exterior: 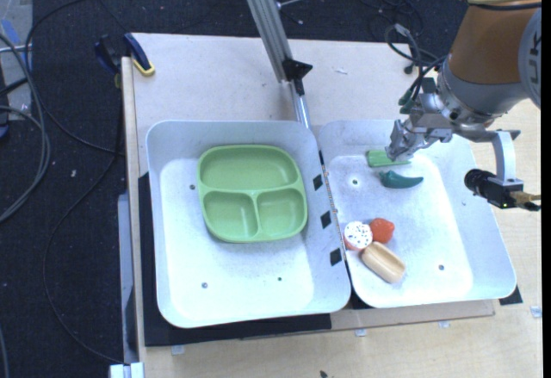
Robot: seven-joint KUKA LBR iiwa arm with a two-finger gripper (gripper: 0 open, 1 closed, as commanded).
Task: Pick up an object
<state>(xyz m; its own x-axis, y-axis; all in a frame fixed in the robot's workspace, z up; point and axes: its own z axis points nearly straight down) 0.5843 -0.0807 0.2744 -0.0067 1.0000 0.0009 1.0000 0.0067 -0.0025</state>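
End effector: you've got it [403,146] low over the far part of the right bin [482,269], tip down right at a light green piece [376,158]. I can't tell from this angle what state it's in, or whether anything is in its grasp.

Nearest target: that green piece sits at the tip, apparently resting on the bin floor. Just beside it, nearer the camera, lies a dark teal curved piece [402,180].

Handling, green piece: looks like a small, flat plastic toy, so I'd judge it light and stiff. Thin and low to the floor, it could slide instead of lifting. Take it across its narrow width if you go for it.

Handling, teal piece: also small and likely light and hard, with a smooth look that may be slippery. Its tapered ends are poor spots; the thicker middle is your best bet.

Right bin, near side: a white round piece with dots [357,235], a red piece [380,229] touching it, and a tan bun-like piece [383,263] just in front. All three are bunched together, so a grab there risks nudging the neighbours.

Left bin [176,281]: holds one green divided plate [253,193] with three compartments, nothing in them. Broad and flat, it's an awkward pick; only the rim offers a hold.

Counter [207,75]: a small yellow-and-blue tool [138,56] lies at the far left corner, well apart from the bins.
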